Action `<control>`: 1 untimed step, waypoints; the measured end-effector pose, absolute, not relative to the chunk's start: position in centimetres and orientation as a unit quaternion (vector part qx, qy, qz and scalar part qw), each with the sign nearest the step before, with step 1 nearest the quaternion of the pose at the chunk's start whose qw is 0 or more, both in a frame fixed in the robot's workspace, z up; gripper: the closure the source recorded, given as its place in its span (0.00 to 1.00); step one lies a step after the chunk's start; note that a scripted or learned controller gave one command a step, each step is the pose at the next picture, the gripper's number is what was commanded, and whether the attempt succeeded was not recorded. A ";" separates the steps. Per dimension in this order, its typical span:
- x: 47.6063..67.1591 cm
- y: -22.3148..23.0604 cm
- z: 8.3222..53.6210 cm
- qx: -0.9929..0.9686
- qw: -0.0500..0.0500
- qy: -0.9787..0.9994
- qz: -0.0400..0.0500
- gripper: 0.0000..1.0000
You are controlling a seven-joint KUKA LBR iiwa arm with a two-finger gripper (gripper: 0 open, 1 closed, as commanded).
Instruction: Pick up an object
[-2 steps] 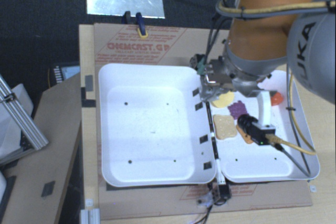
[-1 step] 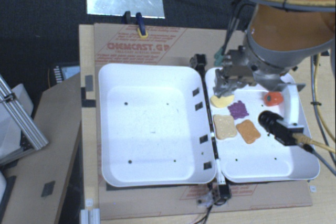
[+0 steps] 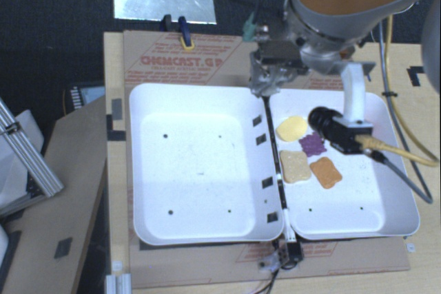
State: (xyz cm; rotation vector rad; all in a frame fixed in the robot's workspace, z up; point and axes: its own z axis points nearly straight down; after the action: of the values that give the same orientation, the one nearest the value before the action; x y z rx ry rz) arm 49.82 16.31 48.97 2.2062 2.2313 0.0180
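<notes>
Four small food toys sit close together in the right bin (image 3: pixel 386 217): a yellow one (image 3: pixel 292 127), a purple one (image 3: pixel 313 144), a tan one (image 3: pixel 296 166) and an orange one (image 3: pixel 326 172). The gripper (image 3: pixel 265 87) hangs over the bins' back edge, apart from them, holding nothing I can see; I cannot tell how wide it is. I think picking has not started, so next it must move over one toy and go down.

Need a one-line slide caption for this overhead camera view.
Arm's claw hovers at the far edge between two white bins; right bin holds yellow, purple, tan and orange pieces.
</notes>
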 end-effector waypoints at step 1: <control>49.8 15.9 48.5 0.705 0.000 0.709 0.001 0.00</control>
State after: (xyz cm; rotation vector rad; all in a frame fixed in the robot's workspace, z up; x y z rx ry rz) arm 49.78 15.88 48.55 2.2157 2.2260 0.0034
